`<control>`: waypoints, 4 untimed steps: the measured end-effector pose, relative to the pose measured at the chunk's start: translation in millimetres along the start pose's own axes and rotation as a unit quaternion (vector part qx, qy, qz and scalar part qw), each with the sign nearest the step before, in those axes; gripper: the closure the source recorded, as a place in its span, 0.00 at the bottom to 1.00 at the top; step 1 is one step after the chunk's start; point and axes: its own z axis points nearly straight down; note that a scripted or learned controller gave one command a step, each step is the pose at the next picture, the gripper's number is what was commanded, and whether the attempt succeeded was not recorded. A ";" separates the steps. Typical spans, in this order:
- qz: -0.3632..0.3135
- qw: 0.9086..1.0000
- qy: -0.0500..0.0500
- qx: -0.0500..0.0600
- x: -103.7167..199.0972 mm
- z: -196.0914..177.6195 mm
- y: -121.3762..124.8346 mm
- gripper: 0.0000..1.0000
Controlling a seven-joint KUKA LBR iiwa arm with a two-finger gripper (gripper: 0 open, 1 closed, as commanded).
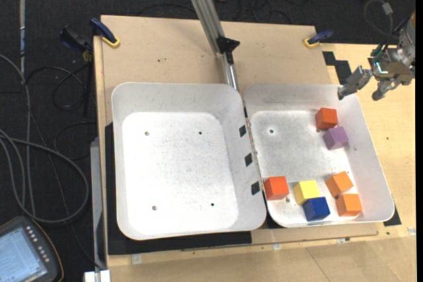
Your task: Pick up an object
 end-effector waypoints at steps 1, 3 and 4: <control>-0.001 1.000 -0.001 -0.002 0.3 -2.5 0.7 0.00; 0.001 1.000 0.000 0.001 1.3 125.9 1.9 0.00; 0.001 1.000 -0.003 -0.009 -4.5 164.9 9.3 0.00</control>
